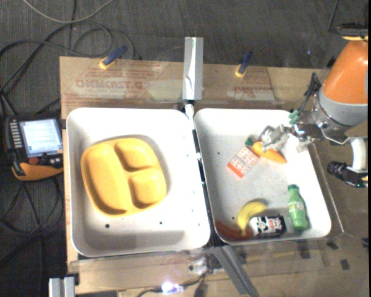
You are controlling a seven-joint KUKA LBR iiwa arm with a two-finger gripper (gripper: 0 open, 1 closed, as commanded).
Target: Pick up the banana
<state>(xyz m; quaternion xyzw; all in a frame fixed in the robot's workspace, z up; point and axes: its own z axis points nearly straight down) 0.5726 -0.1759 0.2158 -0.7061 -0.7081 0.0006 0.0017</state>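
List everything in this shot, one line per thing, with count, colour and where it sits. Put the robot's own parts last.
bins: 2, white, side by side on the bench
compartment tray: 1, yellow, in the left bin
banana: 1, yellow, near the front of the right bin
bottle: 1, green, front right of the right bin, right of the banana
dark carton: 1, black with white and red, front of the right bin, beside the banana
red item: 1, red, front edge of the right bin; kind unclear
small box: 1, red and white, middle of the right bin
carrot-like item: 1, orange with green end, under the gripper
clamps: 2, blue and yellow, on the back board
handheld screen: 1, dark, left of the bench
gripper: 1, grey, over the back of the right bin
arm: 1, grey and orange, at right
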